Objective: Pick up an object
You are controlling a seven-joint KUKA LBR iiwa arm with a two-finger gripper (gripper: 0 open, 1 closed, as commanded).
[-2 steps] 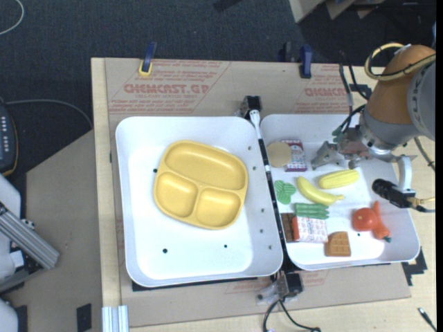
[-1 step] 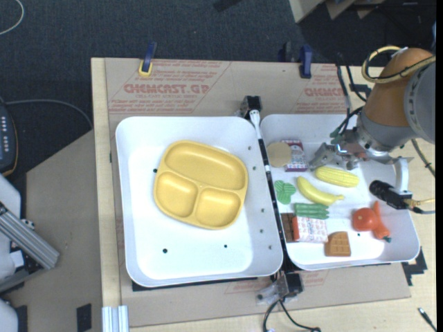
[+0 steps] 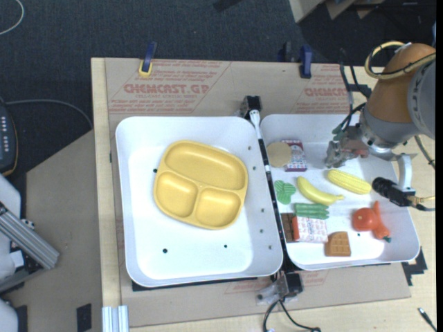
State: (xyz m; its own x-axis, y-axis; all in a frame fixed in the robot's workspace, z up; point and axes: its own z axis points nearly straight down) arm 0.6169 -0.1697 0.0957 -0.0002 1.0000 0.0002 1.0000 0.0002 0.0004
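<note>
Camera view shows the counter (image 3: pixel 208 81), a pale board filling the middle of the frame, carrying two shallow white bins side by side. The left bin (image 3: pixel 138 185) holds a yellow divided plate (image 3: pixel 200 183) lying flat near its centre. The right bin (image 3: pixel 401 247) holds a scatter of toy food. The arm (image 3: pixel 398 99) comes in from the upper right of the frame, its orange band above the grey wrist, and the gripper (image 3: pixel 339 154) hangs low over the upper part of the right bin.

Just right of and below the gripper lies a corn cob (image 3: pixel 349 181); left of that a banana (image 3: pixel 316 191), then a green leafy piece (image 3: pixel 284 191) near the bin's left wall. A round tan biscuit (image 3: pixel 278 154) and a small printed packet (image 3: pixel 296 155) sit in the upper left of this bin. Lower down are a green bean pod (image 3: pixel 311 210), a wrapped snack bar (image 3: pixel 304 229), a waffle square (image 3: pixel 338 244) and a red pepper (image 3: pixel 367 219).

Whether the fingers are spread or closed cannot be told from here, and nothing is seen between them. The step in hand looks like the descent toward a pick; the corn cob seems the nearest candidate, and the next move calls for centring over it before closing.
</note>
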